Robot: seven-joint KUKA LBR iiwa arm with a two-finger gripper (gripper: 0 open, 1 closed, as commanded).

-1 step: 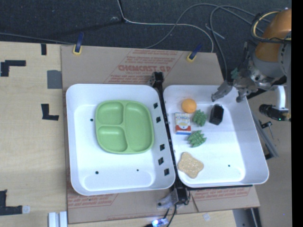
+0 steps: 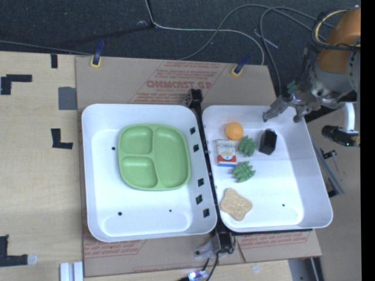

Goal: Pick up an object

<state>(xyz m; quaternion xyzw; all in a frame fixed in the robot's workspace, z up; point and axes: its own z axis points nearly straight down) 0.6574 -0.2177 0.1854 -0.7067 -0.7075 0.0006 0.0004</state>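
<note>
One fixed overhead camera looks slantwise down on both bins [image 2: 94, 174].

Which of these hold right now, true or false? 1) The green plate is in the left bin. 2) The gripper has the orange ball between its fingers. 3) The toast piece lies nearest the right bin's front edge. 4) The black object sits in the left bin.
1) True: the green plate lies in the left bin.
2) False: the gripper is over the right bin's back edge, apart from the orange ball.
3) True: the toast piece is frontmost.
4) False: the black object sits in the right bin.
</note>
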